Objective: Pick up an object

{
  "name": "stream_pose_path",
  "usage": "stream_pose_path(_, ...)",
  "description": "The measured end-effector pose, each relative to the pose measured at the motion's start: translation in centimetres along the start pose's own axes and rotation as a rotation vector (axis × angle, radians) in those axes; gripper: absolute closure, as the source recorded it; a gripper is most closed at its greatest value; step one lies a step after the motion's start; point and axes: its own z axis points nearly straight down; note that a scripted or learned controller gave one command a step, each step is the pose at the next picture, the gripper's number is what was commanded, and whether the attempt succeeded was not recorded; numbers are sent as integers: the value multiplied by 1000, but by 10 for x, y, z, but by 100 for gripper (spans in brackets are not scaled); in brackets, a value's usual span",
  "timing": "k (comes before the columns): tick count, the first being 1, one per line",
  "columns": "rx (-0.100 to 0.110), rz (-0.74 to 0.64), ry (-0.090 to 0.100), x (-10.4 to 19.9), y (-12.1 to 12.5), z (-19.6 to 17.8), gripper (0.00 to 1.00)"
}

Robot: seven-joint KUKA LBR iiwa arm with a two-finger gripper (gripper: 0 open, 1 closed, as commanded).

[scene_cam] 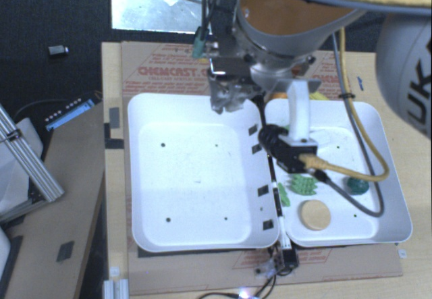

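Claw [233,96] over left bin [189,162] (green toy [302,185] crosswise).

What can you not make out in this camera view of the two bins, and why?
All in the camera view:
- Far end of the right bin: hidden by the arm.
- Yellow object there: mostly behind the arm, cannot be named.
- Teal object: small and blurred, shape unclear.
- Green spiky object: too small to identify.

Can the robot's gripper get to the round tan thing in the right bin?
Probably yes. The tan disc lies bare near the right bin's front, nothing atop it; the gripper hangs above the bins' far side.
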Motion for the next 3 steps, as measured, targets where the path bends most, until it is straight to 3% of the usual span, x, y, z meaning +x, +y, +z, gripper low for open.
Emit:
stream_pose_path(2,1,0,0,15,0,-47,100)
stream_pose_path(3,2,0,-1,15,0,-46,100)
